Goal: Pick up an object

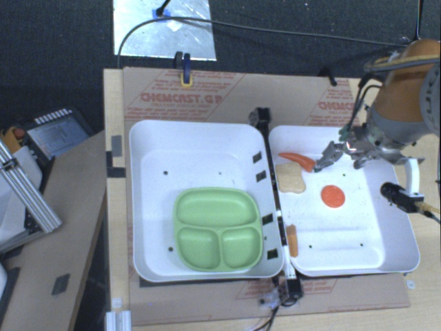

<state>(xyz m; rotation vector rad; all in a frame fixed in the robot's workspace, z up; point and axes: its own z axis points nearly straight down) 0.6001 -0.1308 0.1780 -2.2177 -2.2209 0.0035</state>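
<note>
Cardboard sheeting printed with red lettering (207,92) lines the bench under two shallow white bins, which we read from the lower edge of the frame upward. Lowest, in the left white bin (148,143), sits a pale green three-compartment plastic tray (218,227). At the lower left wall of the right white bin (396,254) lies a small orange stick-shaped piece (292,241). Higher, near that bin's centre, lies a flat red-orange disc (333,196), and to its upper left a pale cream flat piece (291,178) with a curved orange-red pepper-shaped toy (298,159) just above it, the two touching or nearly so.

We take the pepper-shaped toy as the likely target. We judge it light, rigid and smooth-skinned, hence prone to slip or roll; the best hold is across its thicker middle, not its tapered tip.

Upper right, the grey two-finger gripper (328,156) hangs at the toy's right end, just beside it. Whether it touches the toy, we cannot tell, nor whether its fingers are spread or pressed together. Nothing is seen pinched between them.
</note>
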